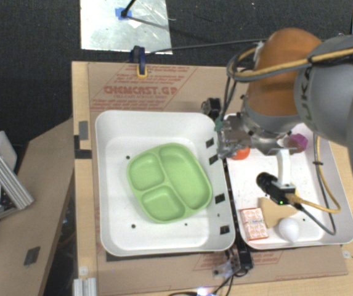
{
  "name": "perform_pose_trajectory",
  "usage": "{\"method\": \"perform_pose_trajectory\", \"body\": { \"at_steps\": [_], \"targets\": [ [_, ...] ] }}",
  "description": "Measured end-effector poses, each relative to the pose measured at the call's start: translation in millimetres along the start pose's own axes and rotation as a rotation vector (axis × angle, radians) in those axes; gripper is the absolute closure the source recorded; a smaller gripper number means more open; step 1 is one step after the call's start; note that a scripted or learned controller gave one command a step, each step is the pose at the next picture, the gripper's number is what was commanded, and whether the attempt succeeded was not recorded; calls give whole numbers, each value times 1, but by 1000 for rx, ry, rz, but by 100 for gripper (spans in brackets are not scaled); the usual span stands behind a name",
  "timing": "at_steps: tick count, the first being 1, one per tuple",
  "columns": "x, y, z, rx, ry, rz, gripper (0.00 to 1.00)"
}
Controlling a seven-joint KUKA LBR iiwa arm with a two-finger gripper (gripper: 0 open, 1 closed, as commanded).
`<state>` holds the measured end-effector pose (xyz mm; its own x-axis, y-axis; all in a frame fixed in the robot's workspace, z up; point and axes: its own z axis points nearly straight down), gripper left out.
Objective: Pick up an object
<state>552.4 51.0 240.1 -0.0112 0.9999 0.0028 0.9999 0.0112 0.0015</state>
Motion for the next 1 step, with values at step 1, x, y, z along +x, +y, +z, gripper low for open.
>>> {"method": "perform_pose_trajectory", "body": {
  "at_steps": [1],
  "targets": [
    [54,-4,15,2,0,2,100]
  ]
}}
